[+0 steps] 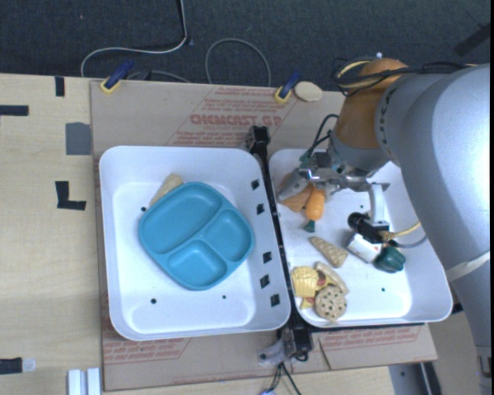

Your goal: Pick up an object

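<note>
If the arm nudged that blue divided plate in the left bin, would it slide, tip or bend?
The blue divided plate looks like moulded plastic, so probably stiff and light. It lies flat in the left bin, so likely slides rather than tips. One edge overlaps a tan item, so it may rock slightly.

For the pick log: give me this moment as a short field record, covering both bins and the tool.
left bin: blue divided plate, a tan piece poking out behind it
right bin: orange carrot-like toy, tan wedge, yellow piece, cookie, white and green item
tool: low over the right bin's far left part, by the orange toy
grasp: cannot be judged
arm: reaches in from the right
</note>
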You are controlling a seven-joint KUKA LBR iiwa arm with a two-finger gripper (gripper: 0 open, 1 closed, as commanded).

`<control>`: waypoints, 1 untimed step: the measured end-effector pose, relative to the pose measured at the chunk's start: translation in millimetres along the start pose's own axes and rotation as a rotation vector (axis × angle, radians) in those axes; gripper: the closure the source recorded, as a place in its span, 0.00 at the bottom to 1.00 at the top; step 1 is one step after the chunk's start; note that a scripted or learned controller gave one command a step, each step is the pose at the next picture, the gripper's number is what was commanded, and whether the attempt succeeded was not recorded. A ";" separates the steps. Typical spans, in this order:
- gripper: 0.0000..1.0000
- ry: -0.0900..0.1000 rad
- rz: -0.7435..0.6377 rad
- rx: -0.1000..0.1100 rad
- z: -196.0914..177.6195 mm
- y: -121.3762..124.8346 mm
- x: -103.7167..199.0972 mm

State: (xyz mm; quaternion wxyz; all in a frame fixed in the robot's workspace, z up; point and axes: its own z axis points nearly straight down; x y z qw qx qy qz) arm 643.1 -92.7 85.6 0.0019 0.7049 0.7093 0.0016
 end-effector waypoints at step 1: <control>1.00 0.000 0.003 0.001 -10.8 -1.6 -2.0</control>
